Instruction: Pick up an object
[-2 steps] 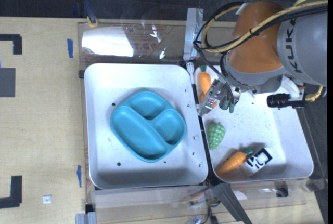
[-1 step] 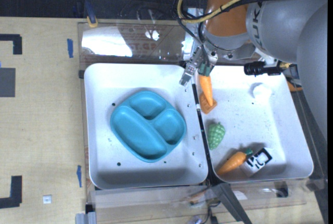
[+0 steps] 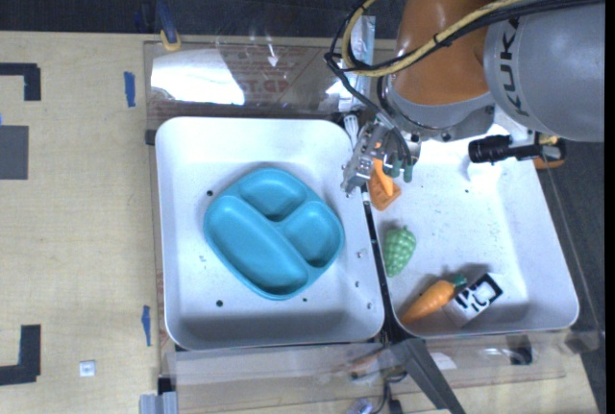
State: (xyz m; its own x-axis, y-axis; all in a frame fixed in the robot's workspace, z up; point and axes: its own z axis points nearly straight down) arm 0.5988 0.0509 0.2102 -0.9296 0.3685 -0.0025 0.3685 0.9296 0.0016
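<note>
My gripper hangs over the left edge of the right bin, close to the divider between the two bins. A small orange object sits between its fingertips, with the fingers shut on it, and it sticks out just below them. A green bumpy object lies on the bin floor a little below the gripper. Further toward the front of the bin lie a toy carrot and a black and white object touching it.
The left bin holds a blue divided plate. The arm's orange band and grey body loom over the back of the right bin. Yellow and black cables loop above the gripper.
</note>
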